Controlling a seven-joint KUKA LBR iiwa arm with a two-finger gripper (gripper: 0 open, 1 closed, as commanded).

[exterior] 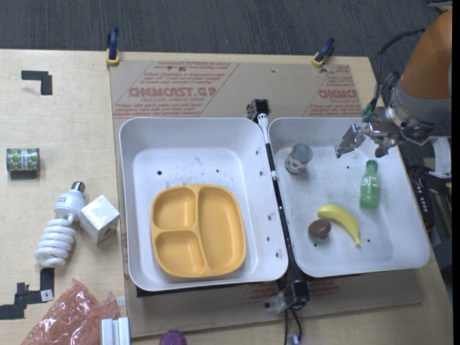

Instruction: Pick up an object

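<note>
The right bin (402, 254) holds a green bottle (369, 185), a yellow banana (342, 221), a small brown round object (320, 229) and a grey-capped cup (297, 158). My gripper (366, 137) hangs over the bin's far right corner, above and just beyond the green bottle. Its fingers are spread apart with nothing between them, so it stands open. The left bin (133, 192) holds a yellow divided plate (198, 230).
Outside the bins on the left lie a white spiral bulb (59, 227), a white cube (100, 218), a green can (22, 160) and a pink mesh bag (68, 315). Clamps (113, 47) hold the cardboard base at the back.
</note>
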